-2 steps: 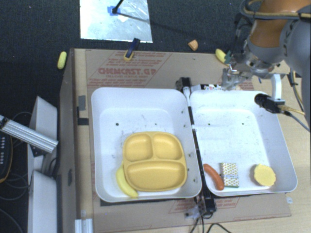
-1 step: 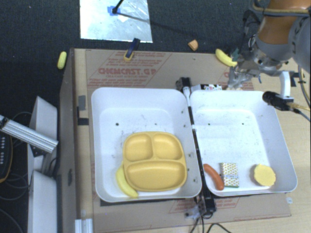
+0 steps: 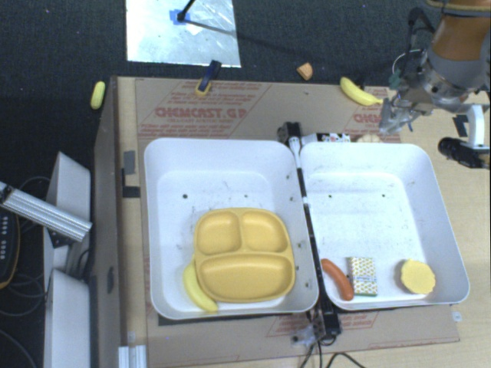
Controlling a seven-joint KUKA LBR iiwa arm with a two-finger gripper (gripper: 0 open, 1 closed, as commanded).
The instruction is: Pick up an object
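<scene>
The yellow three-compartment plastic plate [image 3: 244, 254] is lying in the left white bin [image 3: 165, 205] with a yellow banana [image 3: 198, 290] touching its lower-left edge. The orange sausage [image 3: 338, 278], patterned packet [image 3: 362, 275] and round yellow disc [image 3: 416, 277] are sitting along the lower wall of the right white bin [image 3: 441, 205]. The gripper [image 3: 393, 123] is hovering at upper right beyond that bin's far rim; finger state cannot be determined. Descending here risks striking the rim.

My arm [image 3: 459, 29] enters at upper right, orange band above the wrist, forearm angled down-left. My gripper [image 3: 391, 123] points downward, hanging low at the wrist's end.
</scene>
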